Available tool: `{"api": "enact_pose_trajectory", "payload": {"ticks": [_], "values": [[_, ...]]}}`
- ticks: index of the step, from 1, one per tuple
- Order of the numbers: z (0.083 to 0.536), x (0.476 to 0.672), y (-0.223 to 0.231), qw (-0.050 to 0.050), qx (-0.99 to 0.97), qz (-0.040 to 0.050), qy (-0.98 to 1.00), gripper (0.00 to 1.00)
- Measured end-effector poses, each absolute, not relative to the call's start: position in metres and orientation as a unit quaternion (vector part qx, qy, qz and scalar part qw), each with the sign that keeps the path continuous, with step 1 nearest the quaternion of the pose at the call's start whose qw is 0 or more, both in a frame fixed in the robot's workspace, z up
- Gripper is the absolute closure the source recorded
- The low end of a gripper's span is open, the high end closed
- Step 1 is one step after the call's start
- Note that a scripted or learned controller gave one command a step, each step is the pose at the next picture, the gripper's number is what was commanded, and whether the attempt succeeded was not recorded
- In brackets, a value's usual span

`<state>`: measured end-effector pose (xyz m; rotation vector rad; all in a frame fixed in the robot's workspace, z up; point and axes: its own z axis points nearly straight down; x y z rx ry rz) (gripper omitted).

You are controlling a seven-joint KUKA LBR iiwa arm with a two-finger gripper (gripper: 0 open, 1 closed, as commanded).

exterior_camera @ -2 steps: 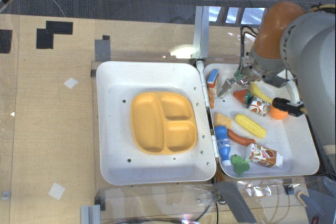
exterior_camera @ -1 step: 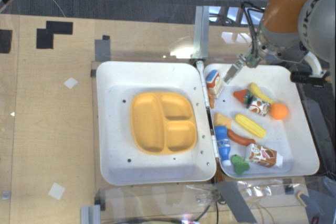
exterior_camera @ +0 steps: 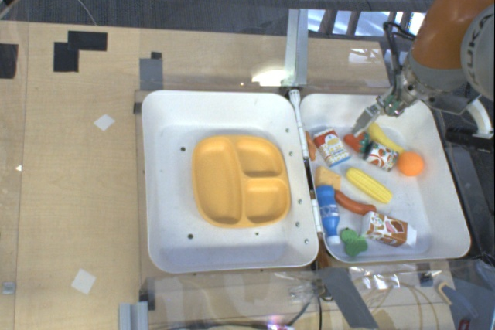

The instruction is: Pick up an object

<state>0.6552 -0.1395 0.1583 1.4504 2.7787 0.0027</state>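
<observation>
On the left I see the shallow white left bin, and inside it sits a yellow plastic plate with three sections. Nothing else is in there for me to grab. Next comes the shallow white right bin, and this one is full of toy food. On its left side, going from far to near, there is a small white and red carton, then a blue plastic bottle right by the wall, then a green toy broccoli at the near edge. In the middle lie a yellow toy corn cob and a red toy sausage just beside it. Near the front is a white and brown pouch. Farther back I see a yellow toy banana, a round red and white toy and a round orange ball, all close together. My grey two-finger gripper hangs over the far part of this bin, just above the banana. I cannot tell how wide it is set, and I see nothing held in it. I think the banana is the thing to go for. To do it well, I would come straight down, line up across the thin side of the banana, and stay clear of the red and white toy touching it.
</observation>
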Motion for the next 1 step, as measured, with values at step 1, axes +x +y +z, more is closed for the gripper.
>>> {"api": "enact_pose_trajectory", "payload": {"ticks": [1], "values": [[0.0874,0.6713,-0.1344,0.004,0.675,0.0024,0.738,0.0]]}}
